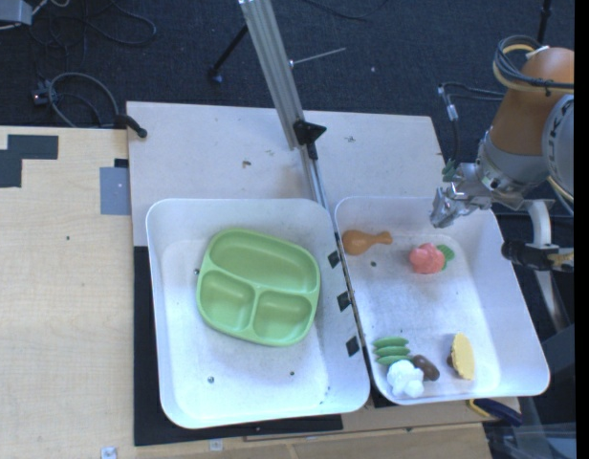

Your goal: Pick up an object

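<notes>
We saw the arm [534, 113] reaching in from the right edge of the frame, its gripper [446, 208] hanging over the upper right corner of the right bin [495, 295]. Whether the gripper was open or closed, we could not tell; it was small and dark against the bin's rim, and we saw nothing in it.

In the right bin lay the loose items. An orange drumstick-shaped toy [364, 242] sat in the upper left part of that bin, and a pink-red strawberry-like toy [427, 258] with a green leaf lay to its right, below and just left of the gripper but apart from it. Along the lower edge of that bin we saw a green pea pod [390, 349], a white lump [404, 379] below it, a small brown piece [426, 365] touching the white lump, and a yellow toy [462, 357] further right.

The left bin [170, 352] held a green divided plate [258, 287], lying flat near its middle. Both bins rested on the worktop [208, 151], with a metal rail [280, 65] slanting down from the top of the frame between them.
</notes>
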`<state>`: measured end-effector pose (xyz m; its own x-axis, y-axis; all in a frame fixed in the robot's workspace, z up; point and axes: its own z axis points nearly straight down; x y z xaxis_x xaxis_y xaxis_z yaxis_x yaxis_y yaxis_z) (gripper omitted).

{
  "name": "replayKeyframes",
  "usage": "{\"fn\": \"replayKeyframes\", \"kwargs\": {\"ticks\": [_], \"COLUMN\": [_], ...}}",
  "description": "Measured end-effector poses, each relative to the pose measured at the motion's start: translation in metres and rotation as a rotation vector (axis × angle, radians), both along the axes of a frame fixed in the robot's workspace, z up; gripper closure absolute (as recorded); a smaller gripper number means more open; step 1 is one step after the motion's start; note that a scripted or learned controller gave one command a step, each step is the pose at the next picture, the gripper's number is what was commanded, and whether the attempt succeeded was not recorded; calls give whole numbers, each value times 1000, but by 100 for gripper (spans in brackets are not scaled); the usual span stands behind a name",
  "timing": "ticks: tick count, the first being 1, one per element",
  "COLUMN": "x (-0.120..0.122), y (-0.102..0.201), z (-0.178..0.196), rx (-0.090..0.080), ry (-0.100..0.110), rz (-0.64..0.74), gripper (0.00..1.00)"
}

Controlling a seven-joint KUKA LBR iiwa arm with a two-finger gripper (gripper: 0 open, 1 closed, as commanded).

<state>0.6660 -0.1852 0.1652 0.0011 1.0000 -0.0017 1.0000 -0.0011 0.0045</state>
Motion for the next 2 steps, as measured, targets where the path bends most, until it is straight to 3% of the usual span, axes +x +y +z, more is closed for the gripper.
{"fn": "replayKeyframes", "kwargs": {"ticks": [1, 2], "x": [1, -2], "y": [-1, 55], "z": [54, 65], "rx": [0, 5], "ry": [0, 5], "rz": [2, 7], "gripper": [100, 100]}}
